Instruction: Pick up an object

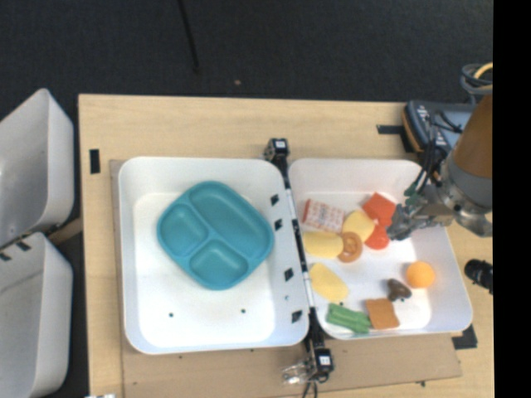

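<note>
Gripper (401, 222) hovers beside red toy (380, 208), near right bin's (448, 284) edge

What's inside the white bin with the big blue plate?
The left bin holds one thing: a blue divided plate, lying flat with three hollows and nothing in them. Whatever bin floor lies under the plate is covered. All the toy food sits in the right bin.

floor (249, 31): dark, speckled carpet all round, a thin dark cable (184, 23) trailing across it | tabletop (207, 127): pale wood, light grain, small black tape marks near its edges | left edge: two white boxy units (29, 172) stand beside the tabletop | light: even, soft, no hard shadows
</note>
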`<state>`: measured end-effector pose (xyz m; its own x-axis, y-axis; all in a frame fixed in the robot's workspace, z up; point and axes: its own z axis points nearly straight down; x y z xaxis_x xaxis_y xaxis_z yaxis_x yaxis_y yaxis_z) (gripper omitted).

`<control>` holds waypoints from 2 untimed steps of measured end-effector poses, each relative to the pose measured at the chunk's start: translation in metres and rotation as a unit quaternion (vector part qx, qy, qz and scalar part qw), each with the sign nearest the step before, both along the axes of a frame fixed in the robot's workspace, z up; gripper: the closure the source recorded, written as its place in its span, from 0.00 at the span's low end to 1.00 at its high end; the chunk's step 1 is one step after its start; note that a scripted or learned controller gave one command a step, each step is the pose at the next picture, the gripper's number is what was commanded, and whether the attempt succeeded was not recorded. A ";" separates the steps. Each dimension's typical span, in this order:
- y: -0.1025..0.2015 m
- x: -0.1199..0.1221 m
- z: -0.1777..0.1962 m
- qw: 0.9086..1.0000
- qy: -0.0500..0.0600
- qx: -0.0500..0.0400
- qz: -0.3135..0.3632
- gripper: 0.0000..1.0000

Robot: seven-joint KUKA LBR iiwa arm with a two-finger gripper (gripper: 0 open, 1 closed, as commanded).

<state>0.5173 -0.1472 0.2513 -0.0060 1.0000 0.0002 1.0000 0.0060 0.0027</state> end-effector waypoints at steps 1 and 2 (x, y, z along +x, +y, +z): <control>0.048 0.004 0.003 1.000 0.001 0.000 0.000 1.00; 0.092 0.000 -0.016 1.000 0.001 0.000 0.000 1.00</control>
<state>0.5176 -0.0556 0.2352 -0.0054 1.0000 0.0005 1.0000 0.0054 -0.0002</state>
